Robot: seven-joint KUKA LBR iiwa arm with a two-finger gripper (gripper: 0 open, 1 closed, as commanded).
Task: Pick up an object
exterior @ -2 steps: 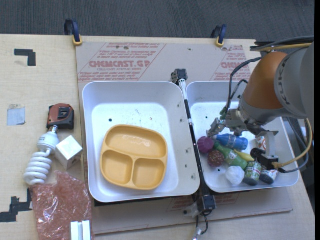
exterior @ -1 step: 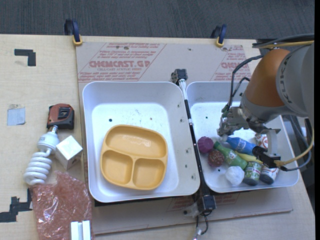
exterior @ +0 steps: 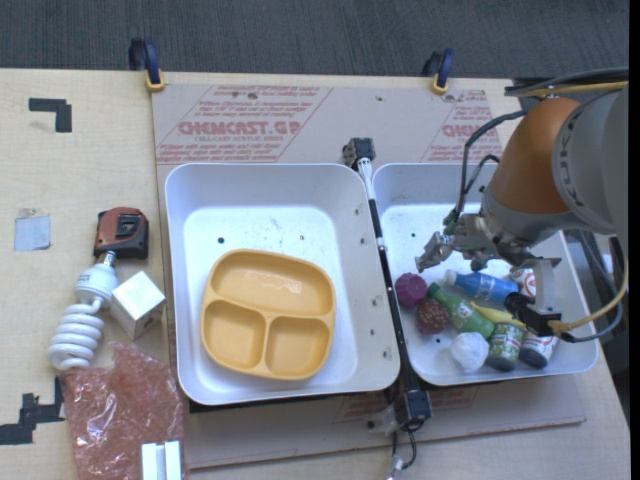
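The grey arm with its orange band reached into the right shallow white bin, and its two-finger gripper hung over the middle of that bin; whether it was spread or pressed together could not be told. Nothing showed between its tips. Just below the gripper in the view lay a cluster of small things along the bin's near side: a blue plastic bottle, a purple round ball, a dark red berry-like piece, a green bottle and a crumpled white lump. The left white bin, beside the right one, held a yellow divided plastic tray.
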